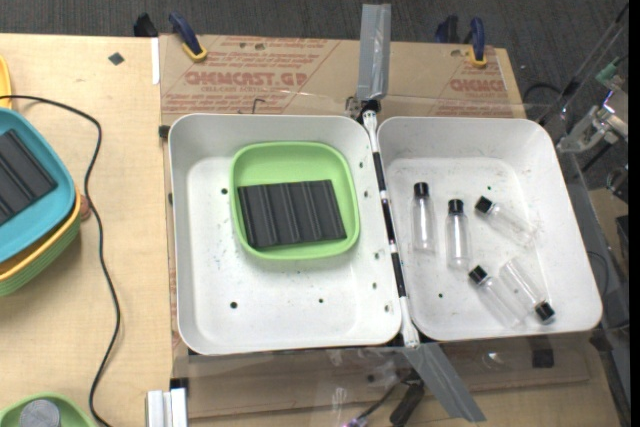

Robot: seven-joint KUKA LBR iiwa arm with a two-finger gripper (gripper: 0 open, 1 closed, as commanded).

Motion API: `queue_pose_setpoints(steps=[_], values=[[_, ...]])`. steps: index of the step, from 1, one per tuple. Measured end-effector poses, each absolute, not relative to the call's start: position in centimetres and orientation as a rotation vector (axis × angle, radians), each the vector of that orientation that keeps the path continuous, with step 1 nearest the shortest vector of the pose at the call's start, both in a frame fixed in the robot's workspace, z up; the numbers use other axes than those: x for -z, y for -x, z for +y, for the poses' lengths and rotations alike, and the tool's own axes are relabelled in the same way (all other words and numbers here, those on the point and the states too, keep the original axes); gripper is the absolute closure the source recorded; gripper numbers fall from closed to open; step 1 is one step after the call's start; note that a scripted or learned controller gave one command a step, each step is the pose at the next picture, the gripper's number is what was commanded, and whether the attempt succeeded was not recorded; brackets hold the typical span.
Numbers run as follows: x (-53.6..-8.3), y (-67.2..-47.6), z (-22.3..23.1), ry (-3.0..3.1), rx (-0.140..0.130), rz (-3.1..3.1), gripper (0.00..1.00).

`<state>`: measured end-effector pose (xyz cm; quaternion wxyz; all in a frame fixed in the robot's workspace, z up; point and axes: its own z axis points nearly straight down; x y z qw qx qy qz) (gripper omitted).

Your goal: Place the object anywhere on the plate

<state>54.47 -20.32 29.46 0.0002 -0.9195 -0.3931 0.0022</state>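
From my station I count two white bins on the bench, touching along their inner walls: the left bin (200, 305) and the right bin (570, 205). The left one holds one green plate (340, 165), square with rounded corners, set toward the far side. One dark ribbed slab (291, 213) lies flat on it.

In the right bin I count five clear vials (456, 233) with black caps, all lying on the bin floor. Two are side by side near the divider and three are scattered to the right; none touches the plate.

The pincer (603, 115) is a blur at the right edge, beyond the right bin; I cannot tell its state.

Two blue clamps (186, 35) pin the cardboard (260, 75) behind the bins.
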Motion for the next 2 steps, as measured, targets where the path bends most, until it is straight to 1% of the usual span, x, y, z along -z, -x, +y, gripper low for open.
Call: queue_pose_setpoints(steps=[1, 2], values=[[-36.5, -54.6, -20.7, 2.984, -0.008, -0.979, 0.0], [-39.1, -59.1, -22.2, 3.061, -0.009, -0.706, 0.0]])
